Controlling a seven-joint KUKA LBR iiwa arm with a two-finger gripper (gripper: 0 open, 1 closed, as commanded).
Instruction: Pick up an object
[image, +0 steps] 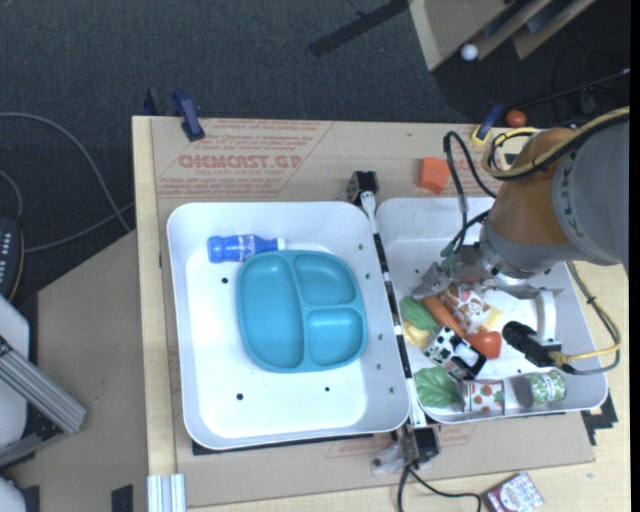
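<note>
— Where's the hand (446, 272)?
— Low over the right bin's (425, 215) toys (455, 320); its grip, I can't tell.
— Advice?
— Drop straight onto one piece, avoid neighbours.

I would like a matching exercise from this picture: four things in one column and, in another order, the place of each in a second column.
Things:
1. blue divided plate
2. blue bottle
3. orange block
4. green can

Places:
A. on the bench board, beyond the right bin
B. middle of the left bin
C. near edge of the right bin
D. left bin, lying just beyond the plate

Pairs: 1-B, 2-D, 3-A, 4-C
</note>
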